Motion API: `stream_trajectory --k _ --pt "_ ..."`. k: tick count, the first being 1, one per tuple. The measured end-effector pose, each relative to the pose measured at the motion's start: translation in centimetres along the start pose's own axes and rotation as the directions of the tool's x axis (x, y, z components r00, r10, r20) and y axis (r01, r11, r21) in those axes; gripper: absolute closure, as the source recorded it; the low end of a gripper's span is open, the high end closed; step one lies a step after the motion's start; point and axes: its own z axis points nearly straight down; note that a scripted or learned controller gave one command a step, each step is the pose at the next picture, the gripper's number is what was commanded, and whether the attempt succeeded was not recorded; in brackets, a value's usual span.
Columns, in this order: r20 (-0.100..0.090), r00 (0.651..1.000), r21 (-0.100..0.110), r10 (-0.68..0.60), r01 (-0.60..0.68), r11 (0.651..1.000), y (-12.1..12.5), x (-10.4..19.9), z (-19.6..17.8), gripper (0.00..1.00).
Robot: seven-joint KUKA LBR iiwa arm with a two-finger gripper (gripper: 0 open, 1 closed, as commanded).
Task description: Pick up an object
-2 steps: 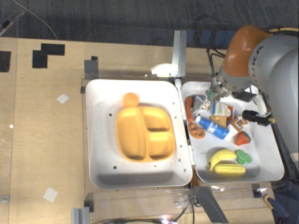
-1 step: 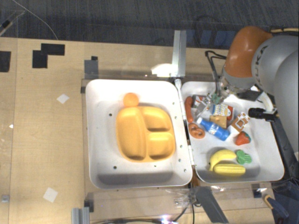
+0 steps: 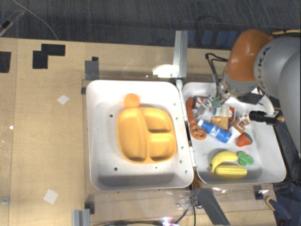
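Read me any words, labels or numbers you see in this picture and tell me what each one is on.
"KUKA", seen only in part and running vertically, on the grey arm.
Small printed packages in the right bin, such as the box near the gripper and the carton: print too small and blurred to read.
Blue bottle: no legible label.
Nothing readable on the yellow tray or the left bin.
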Motion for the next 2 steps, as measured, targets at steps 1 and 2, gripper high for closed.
stream_trajectory --k 1,2 --pt "-0.002 0.979 -0.005 0.204 -0.204 0.979 -1.62 0.58 -0.02 0.0" --pt "-0.001 0.961 -0.005 0.278 -0.278 0.961 -0.81 1.43 -0.05 0.0"
